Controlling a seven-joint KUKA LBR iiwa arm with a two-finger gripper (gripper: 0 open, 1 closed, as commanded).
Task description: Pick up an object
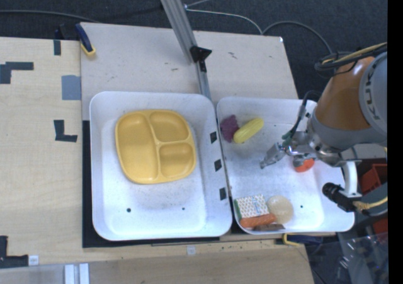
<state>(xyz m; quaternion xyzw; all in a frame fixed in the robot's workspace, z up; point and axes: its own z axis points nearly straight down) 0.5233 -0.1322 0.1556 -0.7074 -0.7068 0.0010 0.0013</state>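
My gripper [272, 156] hangs low over the middle of the right bin [315, 213], its grey fingers pointing left with nothing visible between them. A yellow corn-like piece [249, 130] and a purple piece [228, 126] lie at the bin's upper left. An orange-red object [304, 164] sits just right of the gripper, partly hidden by the wrist. A beige round object [280, 208], a patterned block [250, 204] and an orange stick [257, 220] lie at the bin's lower edge.
The left bin [107, 213] holds a yellow divided plate [155, 145]. A metal pole [178, 15] slants in from above and ends at the divider between the bins. A blue and yellow tool [84, 39] lies on the bench at upper left.
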